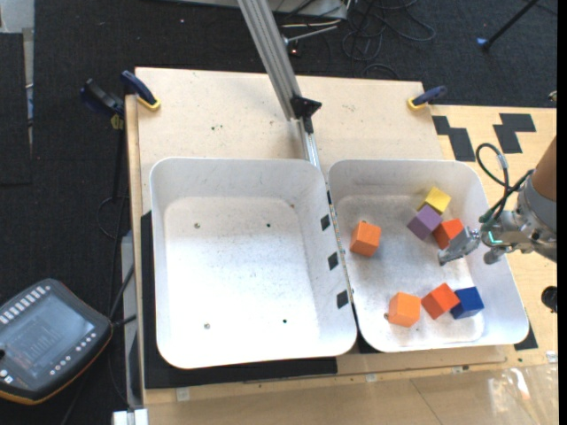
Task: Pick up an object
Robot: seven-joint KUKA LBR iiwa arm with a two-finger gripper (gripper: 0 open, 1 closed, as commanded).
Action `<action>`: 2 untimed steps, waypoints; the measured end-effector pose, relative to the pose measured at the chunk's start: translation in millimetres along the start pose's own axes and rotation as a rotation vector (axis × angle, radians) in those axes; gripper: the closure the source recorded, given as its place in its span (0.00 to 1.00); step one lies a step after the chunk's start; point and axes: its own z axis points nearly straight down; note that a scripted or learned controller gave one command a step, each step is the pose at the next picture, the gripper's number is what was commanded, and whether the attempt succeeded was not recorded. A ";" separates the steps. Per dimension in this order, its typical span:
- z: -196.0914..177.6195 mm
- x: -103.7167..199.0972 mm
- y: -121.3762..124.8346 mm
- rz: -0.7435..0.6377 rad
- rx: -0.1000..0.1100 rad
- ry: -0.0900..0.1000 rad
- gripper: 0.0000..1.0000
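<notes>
The right bin (496, 326) holds several small cubes. An orange cube (365, 237) lies alone near its left wall. A yellow cube (436, 200), a purple cube (425, 221) and a red cube (450, 231) cluster at the upper right. Along the front lie another orange cube (404, 309), a red cube (438, 300) and a blue cube (468, 301). My gripper (461, 247) reaches in over the right wall and sits low, just below and right of the upper red cube, touching or nearly touching it. No cube is visibly held.
The left bin (168, 237) stands beside the right one, sharing a middle wall. A slanted metal rail (270, 47) crosses the back of the bench. A teach pendant (44, 335) lies at the lower left, off the bench.
</notes>
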 end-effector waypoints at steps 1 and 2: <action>-1.7 0.0 0.8 0.001 -0.004 -0.001 0.00; 43.1 -2.1 -4.6 0.002 0.001 0.000 0.00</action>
